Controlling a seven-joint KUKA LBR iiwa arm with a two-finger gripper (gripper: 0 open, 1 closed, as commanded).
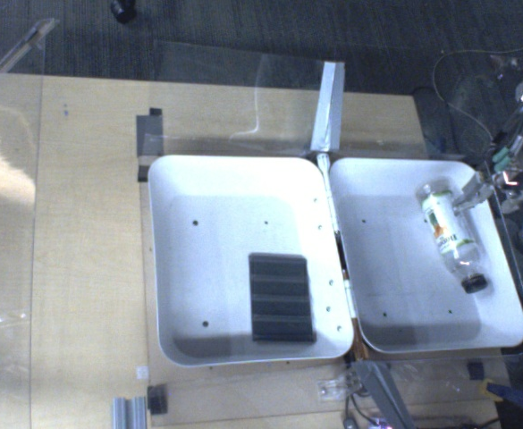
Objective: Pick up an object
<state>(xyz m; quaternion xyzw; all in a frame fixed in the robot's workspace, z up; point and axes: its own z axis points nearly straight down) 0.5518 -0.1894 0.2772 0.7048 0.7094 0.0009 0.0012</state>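
A clear plastic bottle (449, 231) with a green and orange label and a black cap lies on its side in the right bin (395, 302), near that bin's right wall, cap toward the front. A black ribbed rectangular block (281, 298) lies flat in the left bin (198, 204), toward its front right. My gripper (472, 191) reaches in at the right edge, low over the right bin's far right corner, its tip right beside the bottle's far end. I cannot tell whether it touches the bottle.
The two bins meet at a raised middle rim (337, 248). A metal post (327, 114) stands behind that seam. Cables and arm hardware (516, 150) crowd the right edge. A clear plastic sheet (29, 195) covers the bench at left.
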